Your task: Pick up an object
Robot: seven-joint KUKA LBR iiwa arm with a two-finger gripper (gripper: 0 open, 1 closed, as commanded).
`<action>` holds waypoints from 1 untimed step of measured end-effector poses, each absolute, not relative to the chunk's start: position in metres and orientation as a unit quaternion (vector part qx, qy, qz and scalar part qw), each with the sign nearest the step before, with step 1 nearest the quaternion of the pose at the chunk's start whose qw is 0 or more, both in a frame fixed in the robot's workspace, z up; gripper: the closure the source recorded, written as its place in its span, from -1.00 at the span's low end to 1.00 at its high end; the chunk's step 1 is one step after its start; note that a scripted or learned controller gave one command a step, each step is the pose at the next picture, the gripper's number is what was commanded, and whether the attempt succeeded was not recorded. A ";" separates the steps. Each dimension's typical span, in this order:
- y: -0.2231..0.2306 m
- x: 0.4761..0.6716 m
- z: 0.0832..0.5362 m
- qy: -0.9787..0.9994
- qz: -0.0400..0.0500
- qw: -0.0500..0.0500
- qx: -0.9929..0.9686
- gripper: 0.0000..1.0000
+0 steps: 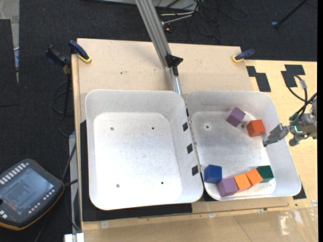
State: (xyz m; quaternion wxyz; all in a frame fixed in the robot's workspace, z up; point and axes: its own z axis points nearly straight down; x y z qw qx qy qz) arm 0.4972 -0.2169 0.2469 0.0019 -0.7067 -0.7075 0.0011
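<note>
The gripper [276, 134] hovers at the right bin's [282, 155] rim, just beside an orange cube [256, 128]. Whether it is open or closed cannot be told. No readable writing shows.

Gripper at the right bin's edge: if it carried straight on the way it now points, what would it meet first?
The gripper points left and slightly down into the right bin. The orange cube sits closest, just above that line; it may be clipped or passed, since height is unclear from this slanted view.

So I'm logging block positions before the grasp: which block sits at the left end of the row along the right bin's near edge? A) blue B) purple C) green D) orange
A: the blue block heads the row, followed by purple, orange and green.
</note>
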 end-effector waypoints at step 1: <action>-0.217 0.498 0.249 -0.707 0.000 0.000 -0.707 -1.00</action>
